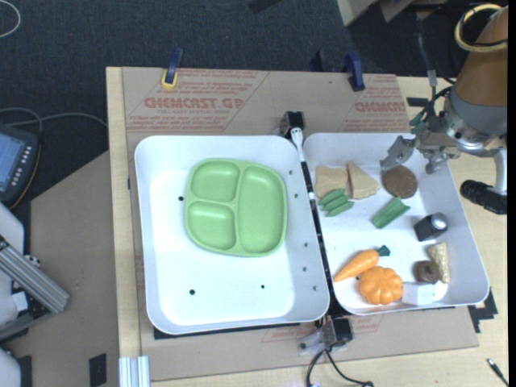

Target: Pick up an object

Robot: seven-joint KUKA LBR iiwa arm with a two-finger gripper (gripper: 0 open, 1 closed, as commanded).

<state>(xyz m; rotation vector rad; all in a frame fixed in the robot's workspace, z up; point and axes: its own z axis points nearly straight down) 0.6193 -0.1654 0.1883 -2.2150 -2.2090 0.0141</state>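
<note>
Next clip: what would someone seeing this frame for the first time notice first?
Probably the light green divided plate, lying alone in the left bin. Next, the clutter of toy food in the right bin, above all the orange pumpkin and carrot near its front edge. Last, the grey arm with its orange band, its pincer at that bin's far right corner, just above a brown round piece.

Divided plate [237, 206] in left bin [153, 240]; carrot [355, 265] and pumpkin [380, 285] in right bin [472, 252].
</note>
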